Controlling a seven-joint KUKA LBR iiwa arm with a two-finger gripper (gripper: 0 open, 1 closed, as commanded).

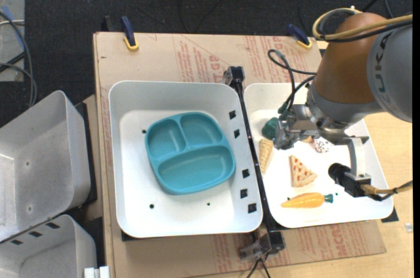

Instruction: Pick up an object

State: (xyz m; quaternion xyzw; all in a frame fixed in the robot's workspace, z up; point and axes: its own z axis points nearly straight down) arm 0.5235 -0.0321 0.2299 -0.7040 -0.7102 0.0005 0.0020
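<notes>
Two shallow white plastic bins sit side by side on a brown cardboard-covered bench (170, 50), with a black divider between them. The left bin (125, 113) holds a smooth teal plate (190, 152) with three rounded compartments, lying flat near the bin's middle. The right bin (377, 204) holds small toy foods: a triangular pizza slice (300, 172) with red dots on an orange face, an orange carrot (303, 200) with a green tip lying near the front edge, a pale ridged cone (264, 153) close against the left wall, a dark green rounded piece (270, 128) farther back, and a small white speckled thing (321, 145) that is too small to identify. The grey and orange arm (357, 67) reaches in from the right and covers the far part of this bin. Its gripper (286, 137) hangs between the green piece and the pizza slice, just right of the cone; whether its jaws are released or clenched I cannot tell, since the metal wrist hides them.
</notes>
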